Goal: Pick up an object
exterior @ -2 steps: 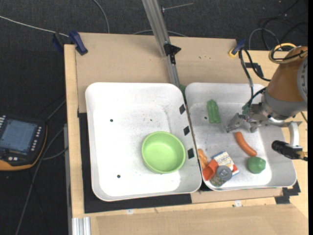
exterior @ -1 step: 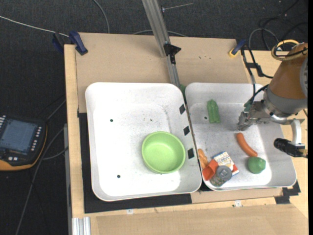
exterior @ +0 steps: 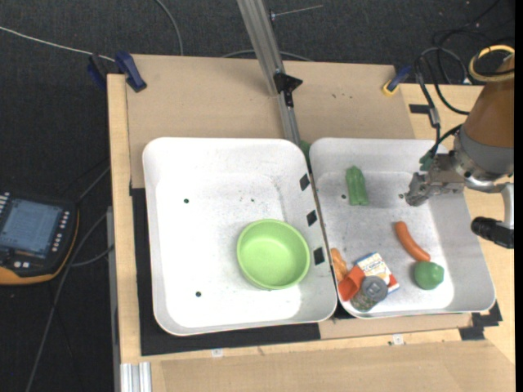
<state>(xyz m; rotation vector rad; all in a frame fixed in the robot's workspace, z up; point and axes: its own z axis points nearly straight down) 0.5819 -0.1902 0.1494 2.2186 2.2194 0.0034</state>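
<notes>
In the camera view you see two white bins side by side on the bench. The left bin (exterior: pixel 176 219) holds a light green bowl (exterior: pixel 273 254) near its lower right corner. The right bin (exterior: pixel 466 300) holds the small things: a green cylinder-shaped piece (exterior: pixel 355 185) in the upper part, an orange carrot-like piece (exterior: pixel 411 241) in the middle right, a round green object (exterior: pixel 427 275) just below it, and at the lower left a cluster with a small printed box (exterior: pixel 376 267), a grey round disc (exterior: pixel 369 292) and some orange-red pieces (exterior: pixel 343 274) touching each other.

The gripper (exterior: pixel 418 193) is over the upper right part of the right bin, between the green cylinder-shaped piece and the orange carrot-like piece, apart from both. Nothing is between its fingers; whether they are open or closed, I cannot tell at this size.

My judgement: the task is at the approach step, nothing is picked yet. For the next move you need to choose one target, put the gripper directly above it, and go down. The orange carrot-like piece lies near and alone, so it seems the easier choice; the cluster is crowded and could cause a bad grasp.
</notes>
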